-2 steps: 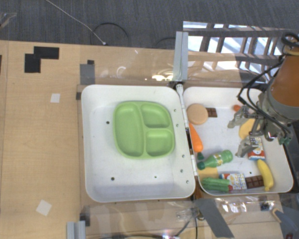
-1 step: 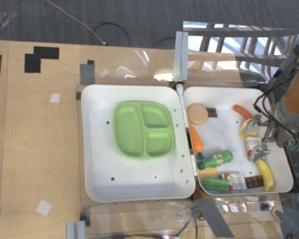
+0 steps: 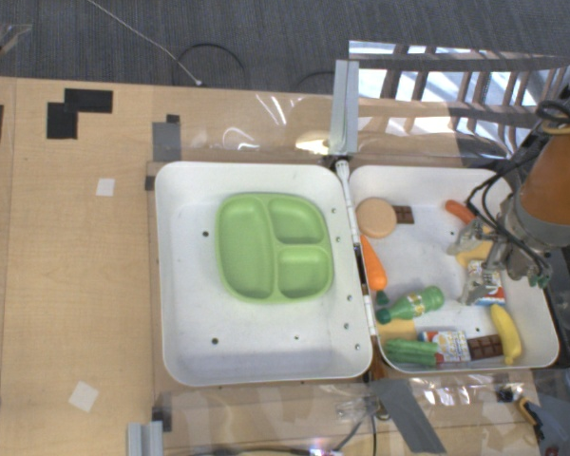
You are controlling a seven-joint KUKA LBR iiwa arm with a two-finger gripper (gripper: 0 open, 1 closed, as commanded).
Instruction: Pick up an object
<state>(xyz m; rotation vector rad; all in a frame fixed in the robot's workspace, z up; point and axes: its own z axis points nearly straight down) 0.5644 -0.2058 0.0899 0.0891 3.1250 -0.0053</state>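
In the camera view, two white bins sit side by side on the wooden bench (image 3: 66, 283). The left bin (image 3: 190, 340) carries a green divided plate (image 3: 271, 247), lying flat near its middle. The right bin (image 3: 427, 245) is crowded with small things. A round tan disc (image 3: 376, 218) lies near its upper left corner with a small dark brown block (image 3: 405, 216) just beside it. An orange carrot (image 3: 372, 266) runs along the left wall, close to the divider between the bins. Below it a green bottle (image 3: 413, 303) lies tilted, and near the front wall there is a green cucumber-like piece (image 3: 410, 351), a flat printed packet (image 3: 451, 343) and a dark chocolate-like bar (image 3: 486, 347). A yellow banana (image 3: 506, 332) lies along the right front corner.

The arm (image 3: 556, 188) reaches in from the right, its orange band above the wrist. The tool (image 3: 483, 278) hangs low over the right half of the right bin, near a small orange piece (image 3: 459, 211) and a yellowish thing (image 3: 471, 251), with a red and blue item (image 3: 492, 296) just below its tip. Cables and the wrist crowd this spot, so whether the tool is released or clenched on anything I cannot tell.
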